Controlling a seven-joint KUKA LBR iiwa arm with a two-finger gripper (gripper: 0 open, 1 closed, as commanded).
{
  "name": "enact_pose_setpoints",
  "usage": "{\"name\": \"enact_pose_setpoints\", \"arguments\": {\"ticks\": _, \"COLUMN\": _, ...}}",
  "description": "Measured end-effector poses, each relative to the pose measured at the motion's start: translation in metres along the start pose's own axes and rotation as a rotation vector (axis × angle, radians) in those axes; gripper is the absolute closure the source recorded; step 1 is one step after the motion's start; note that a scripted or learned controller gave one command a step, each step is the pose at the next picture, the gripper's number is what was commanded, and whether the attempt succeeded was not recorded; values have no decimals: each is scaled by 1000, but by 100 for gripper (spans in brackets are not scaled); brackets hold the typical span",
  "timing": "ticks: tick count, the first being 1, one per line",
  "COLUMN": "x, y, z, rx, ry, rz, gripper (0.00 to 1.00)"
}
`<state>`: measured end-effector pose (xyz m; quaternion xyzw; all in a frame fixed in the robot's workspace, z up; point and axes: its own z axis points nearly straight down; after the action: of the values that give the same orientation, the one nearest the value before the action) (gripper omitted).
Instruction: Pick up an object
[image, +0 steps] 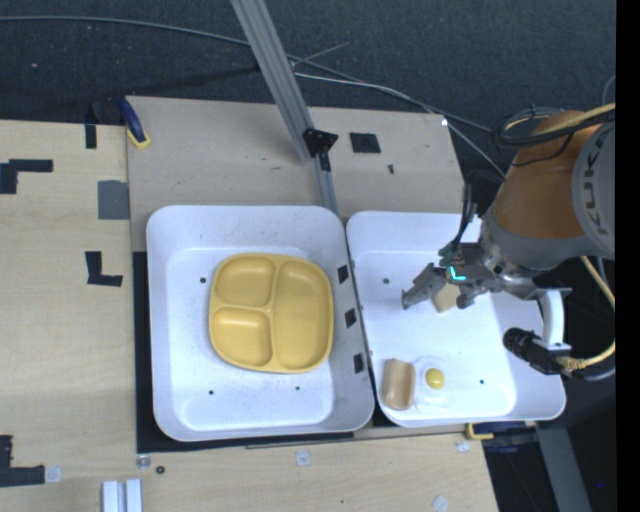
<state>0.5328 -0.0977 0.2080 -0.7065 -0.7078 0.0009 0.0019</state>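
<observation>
In the right bin (500, 400) a tan bread-like piece (398, 384) lies near the front left corner. Right beside it sits a toy fried egg (432, 380), white with a yellow yolk. My gripper (430, 292) hangs over the middle of this bin, behind those two objects and apart from them. It points left, with the grey and orange arm (545, 210) behind it on the right. A small tan patch shows at the gripper's tip, and I cannot tell what it is.
The left bin (180, 400) holds a yellow divided plate (271, 311) at its centre. A grey pole (285, 80) slants up from between the bins at the back. Cables trail beside the arm at the right edge of the right bin.
</observation>
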Motion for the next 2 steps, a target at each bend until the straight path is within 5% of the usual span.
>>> {"name": "enact_pose_setpoints", "arguments": {"ticks": 1, "x": 0, "y": 0, "z": 0, "rx": -1, "ry": 0, "rz": 0, "gripper": 0}}
{"name": "enact_pose_setpoints", "arguments": {"ticks": 2, "x": -10, "y": 1, "z": 53, "rx": 3, "ry": -1, "rz": 2, "gripper": 0}}
